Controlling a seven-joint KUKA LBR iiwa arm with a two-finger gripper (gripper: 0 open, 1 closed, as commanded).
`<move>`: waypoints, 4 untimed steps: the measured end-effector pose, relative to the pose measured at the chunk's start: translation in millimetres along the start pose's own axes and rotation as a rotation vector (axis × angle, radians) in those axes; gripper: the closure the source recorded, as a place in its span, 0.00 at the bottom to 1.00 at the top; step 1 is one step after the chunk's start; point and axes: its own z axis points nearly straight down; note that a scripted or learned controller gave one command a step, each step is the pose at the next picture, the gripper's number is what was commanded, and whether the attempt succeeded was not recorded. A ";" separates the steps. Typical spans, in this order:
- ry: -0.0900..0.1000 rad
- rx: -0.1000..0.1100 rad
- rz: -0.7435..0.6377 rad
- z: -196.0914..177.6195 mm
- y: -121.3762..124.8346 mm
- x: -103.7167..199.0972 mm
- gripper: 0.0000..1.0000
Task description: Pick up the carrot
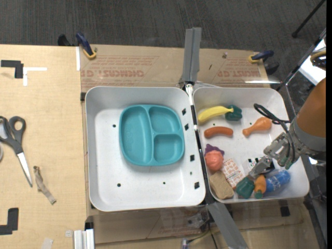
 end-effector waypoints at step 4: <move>0.000 0.001 0.179 -108.5 -34.4 -35.7 1.00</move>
